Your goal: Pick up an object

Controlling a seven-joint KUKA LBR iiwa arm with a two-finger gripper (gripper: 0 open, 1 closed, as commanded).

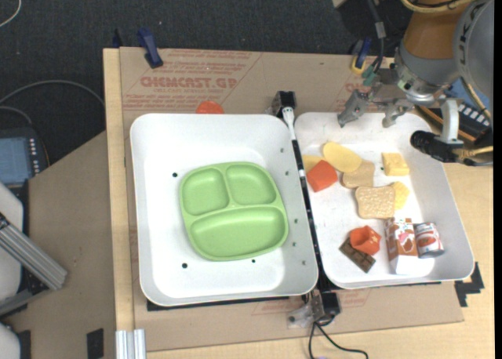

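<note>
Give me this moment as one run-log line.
gripper: open, nothing between fingers | position: above far rim of right bin | nearest item: yellow slice | green tray: in left bin

Toy food lies scattered in the right bin (pixel 451 216): a red block (pixel 321 176), bread slice (pixel 376 201), yellow cheese cube (pixel 394 164), orange cup (pixel 364 239), small can (pixel 428 239).

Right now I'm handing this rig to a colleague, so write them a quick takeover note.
Gripper: open, holding nothing, above the far edge of the right bin.
Right bin: toy food, including bread slice, red block, yellow cheese block, orange cup, small can.
Left bin: green divided tray.
Done: nothing picked.
Left: descend, grasp one object, lift.
</note>
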